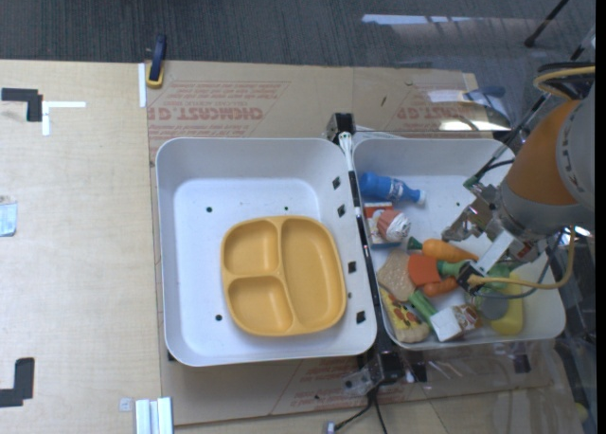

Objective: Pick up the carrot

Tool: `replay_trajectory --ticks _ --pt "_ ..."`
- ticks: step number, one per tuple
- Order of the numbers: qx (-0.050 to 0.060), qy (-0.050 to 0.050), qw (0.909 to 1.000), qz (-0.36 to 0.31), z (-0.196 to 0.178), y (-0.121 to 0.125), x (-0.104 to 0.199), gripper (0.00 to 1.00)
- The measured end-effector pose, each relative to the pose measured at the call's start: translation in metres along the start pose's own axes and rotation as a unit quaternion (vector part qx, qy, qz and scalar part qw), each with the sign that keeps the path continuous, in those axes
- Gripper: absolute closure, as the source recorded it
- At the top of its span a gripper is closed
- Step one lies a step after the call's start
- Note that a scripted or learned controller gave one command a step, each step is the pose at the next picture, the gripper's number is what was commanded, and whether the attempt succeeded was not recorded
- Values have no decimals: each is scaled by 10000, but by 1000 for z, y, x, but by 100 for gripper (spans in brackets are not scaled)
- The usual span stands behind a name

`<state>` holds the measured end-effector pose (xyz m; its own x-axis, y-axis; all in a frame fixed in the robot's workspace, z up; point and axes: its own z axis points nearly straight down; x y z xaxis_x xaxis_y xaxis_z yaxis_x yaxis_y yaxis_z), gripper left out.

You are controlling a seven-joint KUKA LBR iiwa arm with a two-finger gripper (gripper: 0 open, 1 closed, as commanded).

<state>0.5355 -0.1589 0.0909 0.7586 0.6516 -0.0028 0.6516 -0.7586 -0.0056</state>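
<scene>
Over the right bin [445, 165], my arm [554, 162] reaches in while my claw [492, 233] hovers just right of the carrot [445, 252]; whether it is open, I cannot tell. The carrot lies mid-bin among clutter, below the blue bottle [390, 188]. I judge it light, stiff and smooth, best pinched across its orange middle.

The carrot [445, 253] is showing orange with a green end, lying beside a blue bottle [390, 188] (white-capped). A yellow divided plate [282, 275] is sitting in a white bin [189, 233], and the bench [71, 262] is showing pale wood.
</scene>
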Motion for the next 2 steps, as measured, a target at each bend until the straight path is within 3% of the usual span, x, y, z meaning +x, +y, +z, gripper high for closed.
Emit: replay_trajectory --ticks 1,2 --pt "-12 6 9999 113 0 -68 -12 0" --pt "-46 34 9882 1532 -1 -79 -5 0"
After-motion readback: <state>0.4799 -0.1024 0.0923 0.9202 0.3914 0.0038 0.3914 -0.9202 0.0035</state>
